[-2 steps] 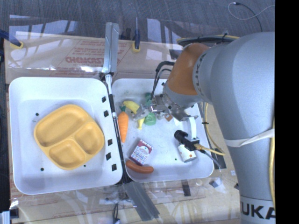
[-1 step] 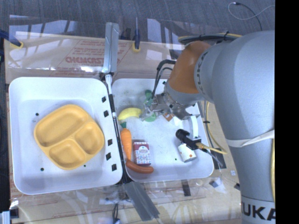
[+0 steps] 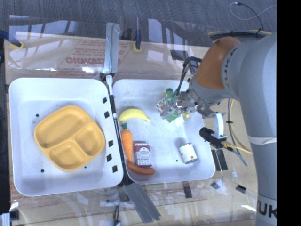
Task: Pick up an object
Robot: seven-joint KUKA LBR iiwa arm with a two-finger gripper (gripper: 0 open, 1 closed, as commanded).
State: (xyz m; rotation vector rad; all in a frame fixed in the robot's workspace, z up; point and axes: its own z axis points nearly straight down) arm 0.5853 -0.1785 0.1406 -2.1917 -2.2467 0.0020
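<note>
Two shallow white bins sit side by side on a bench covered in clear plastic sheeting. The left bin carries a yellow divided plate. In the right bin, a banana, a carrot, a small red box and a sausage crowd the left wall, and a white cup lies near the right edge, leaving bare floor mid-bin. The gripper hangs over the bin's upper middle; whether it is wide or closed I cannot tell.
</note>
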